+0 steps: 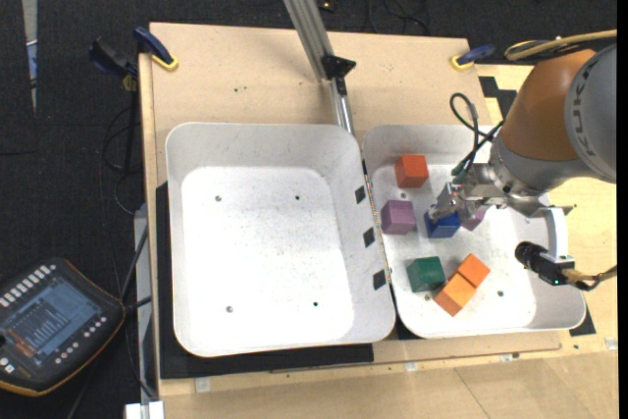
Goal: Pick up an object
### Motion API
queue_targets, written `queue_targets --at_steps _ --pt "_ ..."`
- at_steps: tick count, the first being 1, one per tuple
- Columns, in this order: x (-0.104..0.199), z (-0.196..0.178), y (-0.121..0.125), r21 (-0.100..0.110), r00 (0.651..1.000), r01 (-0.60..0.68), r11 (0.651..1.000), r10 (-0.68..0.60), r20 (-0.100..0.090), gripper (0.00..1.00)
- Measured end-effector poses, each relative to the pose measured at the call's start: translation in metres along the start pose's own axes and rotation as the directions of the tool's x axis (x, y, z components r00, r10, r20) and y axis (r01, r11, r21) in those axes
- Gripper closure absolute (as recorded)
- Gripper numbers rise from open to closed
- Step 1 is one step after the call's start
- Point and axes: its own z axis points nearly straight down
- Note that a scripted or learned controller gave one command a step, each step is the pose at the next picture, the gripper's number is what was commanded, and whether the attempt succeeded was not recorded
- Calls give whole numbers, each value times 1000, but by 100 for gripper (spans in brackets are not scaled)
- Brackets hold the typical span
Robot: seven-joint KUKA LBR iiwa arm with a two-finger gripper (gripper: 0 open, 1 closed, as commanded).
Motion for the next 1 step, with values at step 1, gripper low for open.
queue_targets --at_steps 1 --pt "-5 -61 -4 -5 1000 1 1000 -1 2 100"
